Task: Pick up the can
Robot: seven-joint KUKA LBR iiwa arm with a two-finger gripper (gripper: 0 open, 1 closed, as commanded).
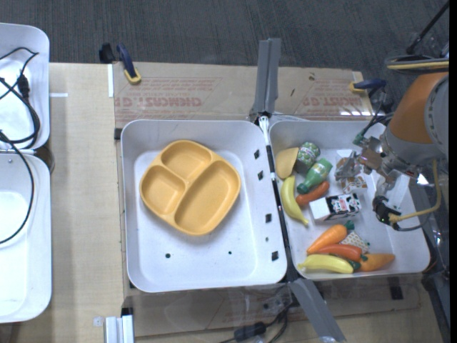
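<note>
The can [308, 153], small with a green and white label, lies in the right bin [414, 259] near its back left corner, between a pale yellow fruit [286, 162] and a green bottle [316, 175]. My gripper [351, 168] hangs low over the same bin, a short way to the right of the can and apart from it. The grey wrist and orange band [418, 113] rise behind it at the right. Nothing can be made out in the gripper.
Right bin also holds a banana [291, 201], a carrot [315, 191], a small milk carton [336, 206], and at the front more carrots [328, 237] and a second banana [325, 264]. A yellow divided plate [189, 186] sits in the left bin [143, 263].
</note>
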